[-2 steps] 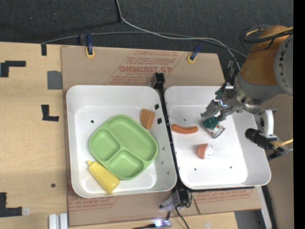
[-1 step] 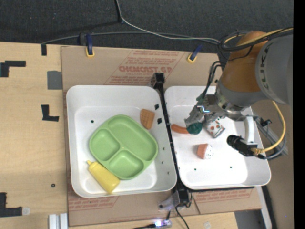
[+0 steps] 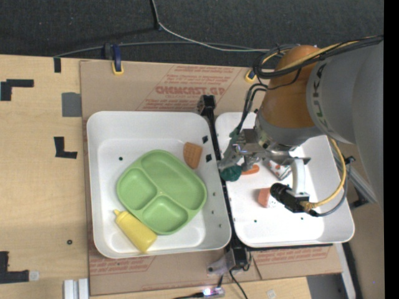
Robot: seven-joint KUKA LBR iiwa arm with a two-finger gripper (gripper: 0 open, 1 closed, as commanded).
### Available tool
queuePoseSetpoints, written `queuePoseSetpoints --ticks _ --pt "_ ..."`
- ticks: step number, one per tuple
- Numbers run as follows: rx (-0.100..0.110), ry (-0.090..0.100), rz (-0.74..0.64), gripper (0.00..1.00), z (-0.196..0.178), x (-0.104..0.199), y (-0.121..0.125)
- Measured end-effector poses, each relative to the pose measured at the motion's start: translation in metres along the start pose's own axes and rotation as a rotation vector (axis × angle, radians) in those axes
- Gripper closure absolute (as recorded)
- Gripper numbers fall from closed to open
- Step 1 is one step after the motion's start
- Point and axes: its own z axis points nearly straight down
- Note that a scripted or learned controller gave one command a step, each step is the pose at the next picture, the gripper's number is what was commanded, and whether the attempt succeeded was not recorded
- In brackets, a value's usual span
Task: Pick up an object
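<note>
Big grey arm [image 3: 336, 86] with an orange band reaching in from the right, bent down over the right bin [image 3: 324, 229]. Gripper [image 3: 235, 161] low at that bin's left edge, right by a dark green thing [image 3: 232, 173] and an orange bit [image 3: 250, 170]; cannot tell if open or shut, or holding anything. Pink chunk [image 3: 264, 196] lying near in the same bin; green divided plate [image 3: 162, 192], yellow bottle [image 3: 134, 230] and orange wedge [image 3: 192, 154] in the left bin [image 3: 100, 167].

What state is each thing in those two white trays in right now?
Green divided plate: flat in the left bin, slightly askew.
Yellow bottle: lying on its side by the plate.
Orange piece: loose beside the plate.
Pink piece: loose in the right bin.
Gripper: low over a dark green object.
</note>
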Motion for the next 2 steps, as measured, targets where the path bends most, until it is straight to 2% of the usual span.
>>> queuePoseSetpoints --ticks 1,2 --pt "0.0 0.0 0.0 1.0 0.002 0.049 -0.004" --pt "-0.002 0.0 -0.001 1.0 -0.016 0.101 -0.02"
